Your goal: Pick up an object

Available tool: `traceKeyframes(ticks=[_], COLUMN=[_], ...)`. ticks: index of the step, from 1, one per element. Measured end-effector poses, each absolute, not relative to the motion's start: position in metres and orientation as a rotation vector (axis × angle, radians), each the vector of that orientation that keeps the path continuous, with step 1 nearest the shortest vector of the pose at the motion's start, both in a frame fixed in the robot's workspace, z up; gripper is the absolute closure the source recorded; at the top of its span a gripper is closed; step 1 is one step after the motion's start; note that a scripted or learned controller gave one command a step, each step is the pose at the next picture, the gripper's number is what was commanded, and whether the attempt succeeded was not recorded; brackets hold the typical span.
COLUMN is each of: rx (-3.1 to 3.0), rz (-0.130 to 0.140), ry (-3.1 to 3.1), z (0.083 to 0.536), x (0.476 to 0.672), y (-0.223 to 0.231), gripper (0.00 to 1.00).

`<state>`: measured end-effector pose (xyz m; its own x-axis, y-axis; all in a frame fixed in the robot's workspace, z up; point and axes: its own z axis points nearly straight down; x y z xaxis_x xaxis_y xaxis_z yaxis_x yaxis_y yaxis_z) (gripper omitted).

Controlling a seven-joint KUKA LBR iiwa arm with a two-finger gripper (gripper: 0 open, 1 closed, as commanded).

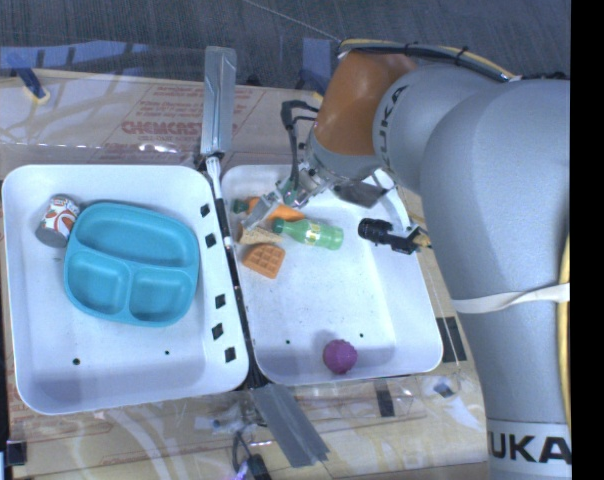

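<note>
My gripper (288, 190) reaches down into the back left corner of the right bin (407, 313). It sits right over an orange carrot-like toy (282, 213) and a small green and orange piece (244, 206). Just in front of it lies a green bottle (310, 233) on its side. A waffle piece (264, 260) lies by the bin's left wall. A purple ball (340, 355) rests near the front rim. I see nothing lifted off the bin floor.
The left bin (42, 368) holds a blue divided plate (132, 263) and a small round can (57, 216) at its back left. The big grey arm (482, 198) covers the right bin's right side. A black cable plug (387, 234) hangs by the wrist.
</note>
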<state>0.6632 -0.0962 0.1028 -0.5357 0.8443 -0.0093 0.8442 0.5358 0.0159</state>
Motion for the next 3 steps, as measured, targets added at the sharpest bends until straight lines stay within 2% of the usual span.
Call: traceKeyframes(ticks=[1, 2, 3], rx=[1.505, 1.495, 1.497], rz=[0.015, 0.016, 0.013], ry=[2.738, 2.740, 2.744], z=[0.103, 0.116, 0.114], x=[0.664, 0.665, 0.664], y=[-0.096, -0.095, -0.095], gripper=[0.00, 1.00, 0.00])
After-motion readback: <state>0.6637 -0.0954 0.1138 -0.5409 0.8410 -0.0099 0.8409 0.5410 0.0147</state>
